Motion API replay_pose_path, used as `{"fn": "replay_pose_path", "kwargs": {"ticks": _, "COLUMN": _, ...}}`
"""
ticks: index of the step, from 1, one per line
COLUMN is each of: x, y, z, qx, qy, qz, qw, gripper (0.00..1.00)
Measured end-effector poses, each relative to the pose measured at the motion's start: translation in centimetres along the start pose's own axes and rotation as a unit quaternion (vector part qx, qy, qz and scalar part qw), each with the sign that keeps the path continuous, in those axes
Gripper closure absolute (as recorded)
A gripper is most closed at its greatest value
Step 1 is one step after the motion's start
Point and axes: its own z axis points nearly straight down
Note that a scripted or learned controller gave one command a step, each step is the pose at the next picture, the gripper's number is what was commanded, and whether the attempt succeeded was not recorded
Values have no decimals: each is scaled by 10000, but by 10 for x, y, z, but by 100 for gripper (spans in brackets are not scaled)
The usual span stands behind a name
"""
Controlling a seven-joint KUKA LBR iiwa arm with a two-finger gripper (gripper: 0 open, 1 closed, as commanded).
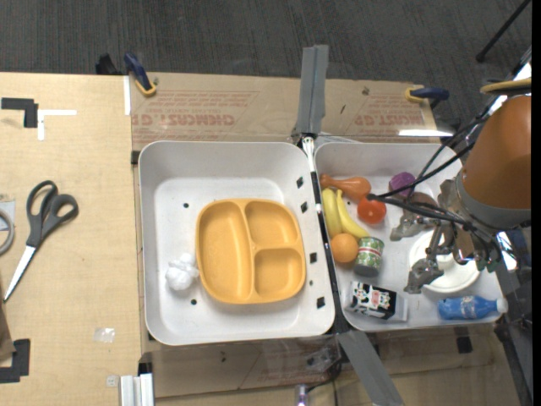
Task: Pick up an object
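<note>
Dark floor (211, 19), pale wooden bench (68, 311)

The arm (500, 155) is showing a glossy orange band above grey metal linkwork — black cables are trailing across it toward 1 silvery gripper (431, 265).

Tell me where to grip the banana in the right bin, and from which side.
Grip the banana across its middle, coming straight down. It lies flat along the bin's left wall, so close the fingers across its narrow width; the orange crowds its lower end.
</note>
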Motion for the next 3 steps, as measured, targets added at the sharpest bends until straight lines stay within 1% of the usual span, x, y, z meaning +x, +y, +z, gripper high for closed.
{"fn": "replay_pose_path", "kwargs": {"ticks": 1, "x": -58, "y": -2, "z": 108, "qx": 1, "qy": -6, "qz": 811, "qw": 9967, "gripper": 0}}
{"fn": "replay_pose_path", "kwargs": {"ticks": 2, "x": -100, "y": -18, "z": 107, "qx": 3, "qy": -14, "qz": 4801, "qw": 8772, "gripper": 0}}
{"fn": "replay_pose_path", "kwargs": {"ticks": 3, "x": -102, "y": -17, "z": 96, "qx": 6, "qy": -31, "qz": 4778, "qw": 8784, "gripper": 100}}
